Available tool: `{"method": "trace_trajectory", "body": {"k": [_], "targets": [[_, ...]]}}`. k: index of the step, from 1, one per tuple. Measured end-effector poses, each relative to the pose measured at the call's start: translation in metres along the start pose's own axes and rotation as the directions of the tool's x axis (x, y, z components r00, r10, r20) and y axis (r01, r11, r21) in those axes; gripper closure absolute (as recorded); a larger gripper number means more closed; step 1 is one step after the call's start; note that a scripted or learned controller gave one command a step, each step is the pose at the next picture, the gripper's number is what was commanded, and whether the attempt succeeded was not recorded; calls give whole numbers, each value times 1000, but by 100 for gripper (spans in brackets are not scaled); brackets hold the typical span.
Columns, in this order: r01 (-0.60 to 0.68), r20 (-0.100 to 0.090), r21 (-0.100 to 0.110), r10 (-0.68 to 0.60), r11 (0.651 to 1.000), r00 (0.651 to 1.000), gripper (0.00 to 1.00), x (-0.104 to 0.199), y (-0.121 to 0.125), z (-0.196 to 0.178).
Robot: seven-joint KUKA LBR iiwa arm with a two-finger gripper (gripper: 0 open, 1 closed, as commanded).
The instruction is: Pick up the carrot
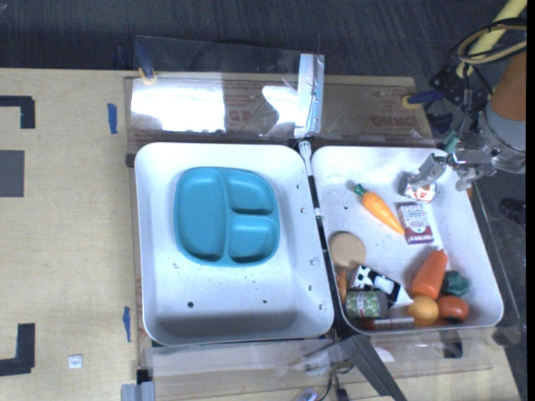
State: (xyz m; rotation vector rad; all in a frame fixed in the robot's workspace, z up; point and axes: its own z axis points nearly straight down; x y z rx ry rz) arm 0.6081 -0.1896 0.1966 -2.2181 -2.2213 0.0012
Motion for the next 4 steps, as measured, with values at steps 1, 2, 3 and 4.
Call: {"method": "trace_trajectory", "body": {"k": [1, 2, 3, 4], "targets": [[370, -3, 3, -370, 929, 929, 0, 46, 25, 74], [370, 4, -7, -370, 929, 929, 100, 45, 28, 59], [369, 3, -5, -369, 929, 929, 0, 45, 28, 60], [422, 5, -6, -422, 906, 907, 0, 74, 12, 110]]}}
